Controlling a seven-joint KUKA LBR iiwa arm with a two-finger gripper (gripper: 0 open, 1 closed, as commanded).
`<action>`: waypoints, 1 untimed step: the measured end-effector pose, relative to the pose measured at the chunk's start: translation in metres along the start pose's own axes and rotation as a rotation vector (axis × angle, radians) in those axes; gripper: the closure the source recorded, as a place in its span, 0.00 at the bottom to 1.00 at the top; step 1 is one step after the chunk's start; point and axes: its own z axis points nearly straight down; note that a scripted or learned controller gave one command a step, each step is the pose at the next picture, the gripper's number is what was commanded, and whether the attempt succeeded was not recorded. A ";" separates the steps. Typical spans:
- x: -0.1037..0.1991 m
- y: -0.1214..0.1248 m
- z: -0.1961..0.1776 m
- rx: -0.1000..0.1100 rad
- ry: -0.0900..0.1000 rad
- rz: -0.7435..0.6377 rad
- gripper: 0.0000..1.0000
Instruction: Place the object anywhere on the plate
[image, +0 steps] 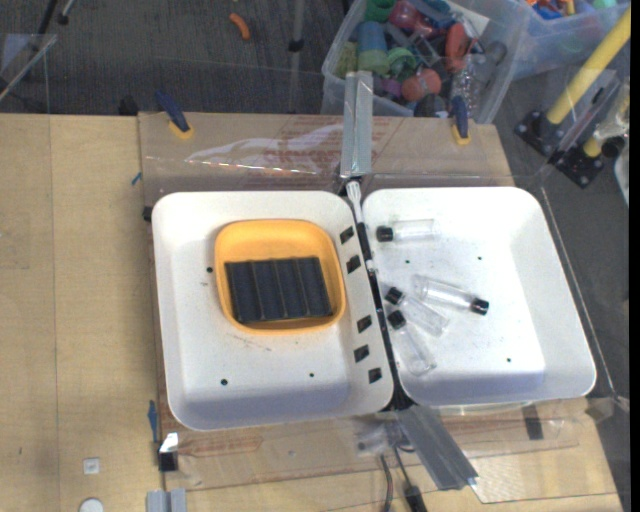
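Camera view looks down at a slant on the bench (70, 250) and its two white bins. The landmark for every position below is the orange plate (232, 240), which sits in the left bin (190, 370), toward that bin's upper middle.

1. Task object. A black ribbed block (279, 290) lies flat inside the plate, within its rim on all sides. Its long axis runs left to right across the view, and its ribs run across that axis. Judged from this position, the placement appears complete if the block is the object meant.

2. Other candidates. Several clear tubes with black caps lie to the right of the plate, in the right bin (520, 340). One tube (405, 231) lies level with the plate's upper rim. A second tube (450, 296) lies level with the plate's middle, tilted down to the right. A small cluster (412, 345) lies below that, close to the wall between the bins. None of them touches the plate.

3. Governing relation. The arm enters from the view's right, so the tubes lie on its near side and the plate on the far side, beyond the dividing wall. Any transfer therefore runs right to left over that wall.

4. Tool state. Whether the tool is wide, narrow or loaded cannot be told from this view.
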 end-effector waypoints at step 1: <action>0.000 0.000 0.000 -0.002 0.000 -0.322 1.00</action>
